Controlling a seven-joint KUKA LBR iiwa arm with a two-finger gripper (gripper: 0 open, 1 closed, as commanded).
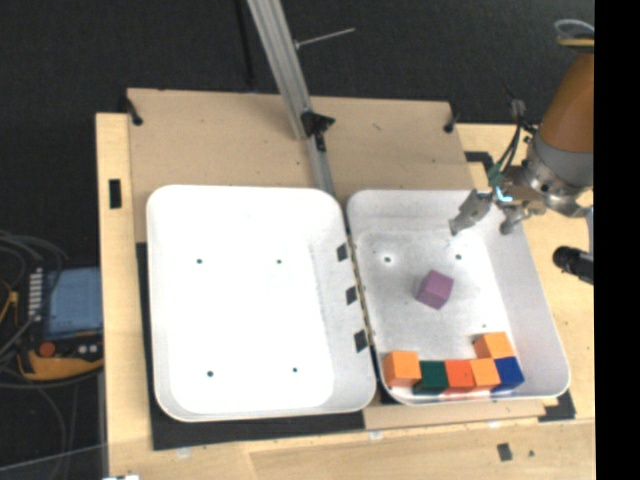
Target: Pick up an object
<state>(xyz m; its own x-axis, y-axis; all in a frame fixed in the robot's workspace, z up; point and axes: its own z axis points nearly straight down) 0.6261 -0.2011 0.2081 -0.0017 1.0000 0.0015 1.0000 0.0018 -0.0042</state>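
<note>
A purple cube [434, 289] lies alone near the middle of the right bin [400, 213]. Along that bin's front edge runs a row of blocks: an orange one [402, 366], a green one [432, 375], more orange ones [460, 373] and a blue one [508, 370] at the right end. My gripper [486, 211] hangs over the bin's far right corner, up and to the right of the purple cube. Its two fingers are spread apart, with nothing between them.
The left bin [250, 298] sits beside the right one, with small clips at the seam between them. A slanted metal rail [285, 63] rises behind the bins. Cables and a blue box [75, 303] lie off the bench at left.
</note>
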